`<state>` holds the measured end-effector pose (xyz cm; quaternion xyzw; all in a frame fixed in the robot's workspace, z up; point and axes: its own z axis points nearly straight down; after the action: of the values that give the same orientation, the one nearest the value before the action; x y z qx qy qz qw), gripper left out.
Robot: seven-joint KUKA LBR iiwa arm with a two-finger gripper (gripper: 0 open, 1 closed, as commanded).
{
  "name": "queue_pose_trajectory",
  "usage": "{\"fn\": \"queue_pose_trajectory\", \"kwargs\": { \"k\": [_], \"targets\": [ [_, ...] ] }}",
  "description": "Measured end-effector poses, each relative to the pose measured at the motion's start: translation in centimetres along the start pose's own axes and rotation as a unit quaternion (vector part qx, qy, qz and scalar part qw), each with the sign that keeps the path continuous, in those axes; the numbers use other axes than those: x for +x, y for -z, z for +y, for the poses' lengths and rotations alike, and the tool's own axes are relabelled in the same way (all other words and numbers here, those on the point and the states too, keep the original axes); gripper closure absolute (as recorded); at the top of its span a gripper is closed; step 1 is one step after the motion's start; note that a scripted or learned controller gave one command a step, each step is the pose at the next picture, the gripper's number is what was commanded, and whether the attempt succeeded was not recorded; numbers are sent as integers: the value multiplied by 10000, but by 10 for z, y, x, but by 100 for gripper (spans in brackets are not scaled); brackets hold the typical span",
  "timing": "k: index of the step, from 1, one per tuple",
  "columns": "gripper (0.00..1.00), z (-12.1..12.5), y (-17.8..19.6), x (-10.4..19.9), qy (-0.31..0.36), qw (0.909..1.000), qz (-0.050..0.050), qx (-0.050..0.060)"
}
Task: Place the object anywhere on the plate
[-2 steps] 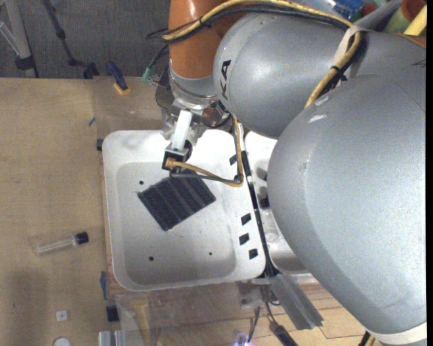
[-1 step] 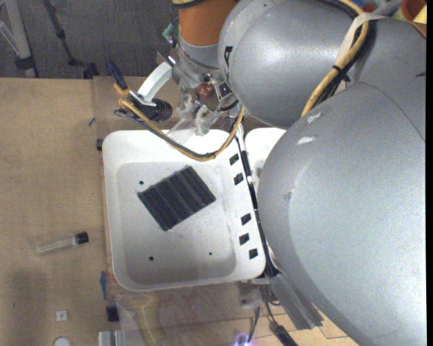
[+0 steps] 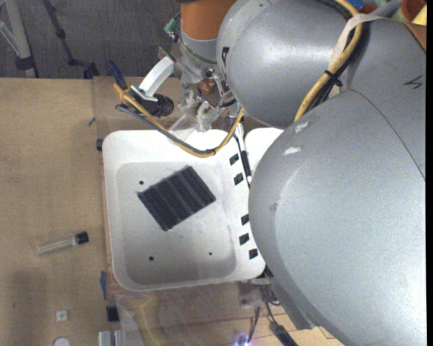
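A black ribbed rectangular plate [image 3: 177, 197] lies flat and turned at an angle in the left white bin [image 3: 122, 169], toward its far left part. Nothing rests on the plate. My gripper [image 3: 197, 115] hangs over the bin's far rim, up and to the right of the plate and well apart from it. I see no object held at its tip. The grey arm [image 3: 325, 169] covers the right half of the view, with the orange band [image 3: 203, 17] at the top.
A small clear vial with a black cap [image 3: 62, 242] lies on the wooden bench left of the bin. A yellow cable [image 3: 203, 150] loops over the bin's far rim. A sliver of the right bin [image 3: 265, 138] shows beside the arm.
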<state>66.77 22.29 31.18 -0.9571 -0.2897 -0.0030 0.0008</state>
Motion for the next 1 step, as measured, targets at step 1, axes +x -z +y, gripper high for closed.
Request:
{"fn": "queue_pose_trajectory", "kwargs": {
  "k": [1],
  "targets": [
    [100, -13, -58, -14, 2068, 9784, -57, 26]
  ]
}}
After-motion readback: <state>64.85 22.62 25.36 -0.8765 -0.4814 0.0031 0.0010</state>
